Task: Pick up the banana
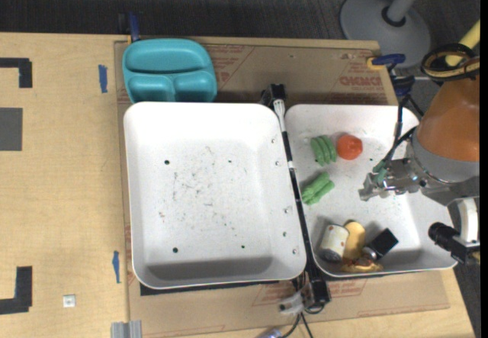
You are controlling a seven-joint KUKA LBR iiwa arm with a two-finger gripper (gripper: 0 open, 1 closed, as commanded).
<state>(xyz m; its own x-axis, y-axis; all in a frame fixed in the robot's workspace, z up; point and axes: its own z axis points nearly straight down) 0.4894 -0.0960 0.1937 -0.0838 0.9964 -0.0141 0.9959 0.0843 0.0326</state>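
You would have found the banana (355,246) lying near the front edge of the right bin (415,210), toward the camera and a little left of the jaws (375,182), which hovered over the bin's middle; whether they were released or clenched could not be told. Its long axis seemed to curve along the front wall, though crowding partly hid it. A white cylinder (332,240) touched its left side and a black block (381,242) its right, so both stood in the way, while two green pieces (323,149) (316,188) and a red ball (350,146) lay well apart behind.
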